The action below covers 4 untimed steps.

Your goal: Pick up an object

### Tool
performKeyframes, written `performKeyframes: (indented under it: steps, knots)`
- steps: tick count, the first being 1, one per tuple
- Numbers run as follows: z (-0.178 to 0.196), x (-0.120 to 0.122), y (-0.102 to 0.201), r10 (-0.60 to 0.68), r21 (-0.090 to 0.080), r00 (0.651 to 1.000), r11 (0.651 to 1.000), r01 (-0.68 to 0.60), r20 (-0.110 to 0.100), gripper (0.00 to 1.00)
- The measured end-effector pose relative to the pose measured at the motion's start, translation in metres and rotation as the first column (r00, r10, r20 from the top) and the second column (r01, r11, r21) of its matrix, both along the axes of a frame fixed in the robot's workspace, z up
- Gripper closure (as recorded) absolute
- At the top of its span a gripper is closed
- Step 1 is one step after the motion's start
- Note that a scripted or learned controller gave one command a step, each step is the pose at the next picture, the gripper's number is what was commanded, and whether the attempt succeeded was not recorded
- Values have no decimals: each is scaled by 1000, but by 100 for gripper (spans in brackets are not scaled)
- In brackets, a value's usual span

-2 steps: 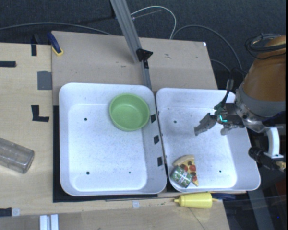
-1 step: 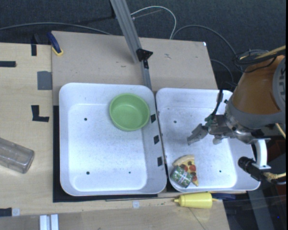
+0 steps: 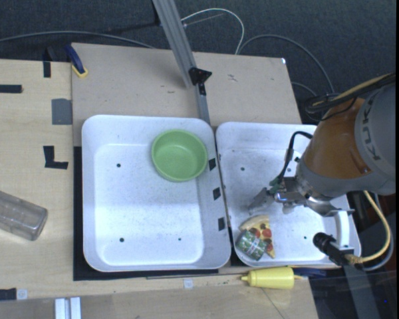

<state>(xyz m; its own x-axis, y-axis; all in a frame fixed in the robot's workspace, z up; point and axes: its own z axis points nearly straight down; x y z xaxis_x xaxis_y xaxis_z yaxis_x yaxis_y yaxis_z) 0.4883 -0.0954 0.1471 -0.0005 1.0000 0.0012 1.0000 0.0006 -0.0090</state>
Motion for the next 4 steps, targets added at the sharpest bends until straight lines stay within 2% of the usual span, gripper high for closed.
performKeyframes:
  steps: [1,2,3,4]
  knots:
    - [-54,-2,1,0,0,1000,1000,0,0,0]
    - [-42,-1,2,2,2,1000,1000,-2,3,100]
    - [0,1,-1,0,-1,1000,1000,0,10,100]
    - [63,2,-4,1,-2,1000,1000,-1,13,100]
